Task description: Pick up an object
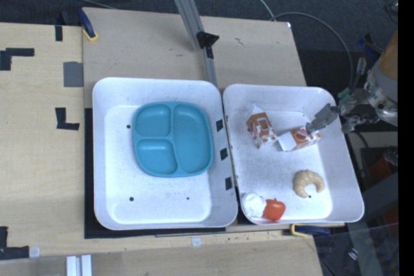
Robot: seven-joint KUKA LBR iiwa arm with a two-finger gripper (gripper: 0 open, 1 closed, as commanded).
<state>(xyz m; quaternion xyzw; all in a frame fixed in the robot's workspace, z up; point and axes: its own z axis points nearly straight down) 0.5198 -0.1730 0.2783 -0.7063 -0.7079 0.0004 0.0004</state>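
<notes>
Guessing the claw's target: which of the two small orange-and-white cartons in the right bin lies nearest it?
The orange-and-white carton lying flat, right beside the claw; the other carton sits further left.

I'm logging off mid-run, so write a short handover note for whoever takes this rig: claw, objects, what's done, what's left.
Claw: low at the right bin's right side, tip by the small carton; grip state cannot be judged from this view.
Right bin: that orange-and-white carton, a second carton to its left, a croissant nearer the front, a red tomato-like piece and a white item in the front left corner.
Left bin: a teal divided plate.
Done: approach only; nothing lifted.
Left: grasp one object and raise it.
</notes>
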